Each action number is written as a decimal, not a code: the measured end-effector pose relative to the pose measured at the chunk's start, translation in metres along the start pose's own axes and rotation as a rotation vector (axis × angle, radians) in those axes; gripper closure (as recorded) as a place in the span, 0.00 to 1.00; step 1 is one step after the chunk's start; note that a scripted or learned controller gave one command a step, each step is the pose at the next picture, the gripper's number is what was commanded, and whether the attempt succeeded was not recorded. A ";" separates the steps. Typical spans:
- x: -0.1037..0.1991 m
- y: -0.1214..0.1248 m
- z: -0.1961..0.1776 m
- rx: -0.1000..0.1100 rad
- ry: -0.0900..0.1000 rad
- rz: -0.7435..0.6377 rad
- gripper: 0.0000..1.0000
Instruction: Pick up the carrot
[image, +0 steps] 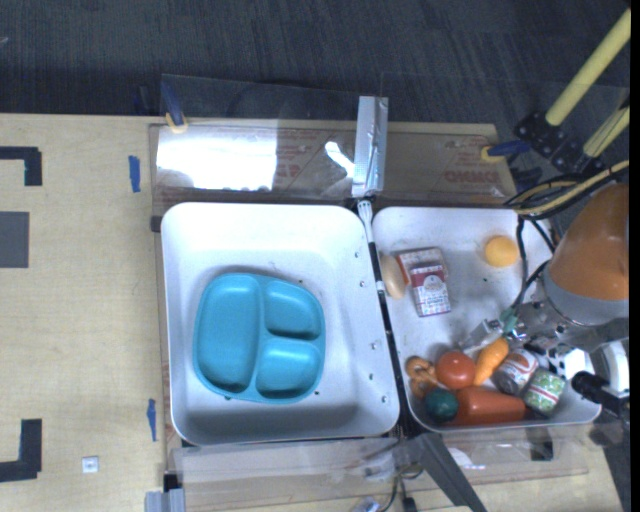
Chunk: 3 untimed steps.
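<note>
The carrot (490, 361) is a small orange cone lying tilted in the right bin (455, 232), among other items near the bin's front. My gripper (511, 336) hangs right at the carrot's upper right end, touching or just above it. The grey wrist and orange band (598, 252) of the arm rise behind it to the right. The arm's body hides the space around the carrot's thick end.
Crowding the carrot are a red tomato (455, 369), a dark green item (441, 405), a long red item (490, 405) and two small cans (517, 373). A red and white box (426, 281) and a yellow ball (500, 250) lie farther back. The left bin holds a blue divided plate (260, 335).
</note>
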<state>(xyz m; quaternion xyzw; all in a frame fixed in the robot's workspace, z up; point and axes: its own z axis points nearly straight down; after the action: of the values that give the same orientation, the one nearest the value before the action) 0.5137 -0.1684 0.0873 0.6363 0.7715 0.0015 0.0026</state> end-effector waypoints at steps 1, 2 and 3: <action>-0.001 0.002 -0.011 -0.006 -0.004 0.002 1.00; 0.002 0.003 -0.011 -0.004 0.003 -0.004 0.00; 0.045 -0.021 -0.001 -0.009 -0.002 0.393 0.00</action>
<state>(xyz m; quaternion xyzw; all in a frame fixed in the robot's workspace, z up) 0.4843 -0.1287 0.0883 0.7746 0.6325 0.0047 0.0059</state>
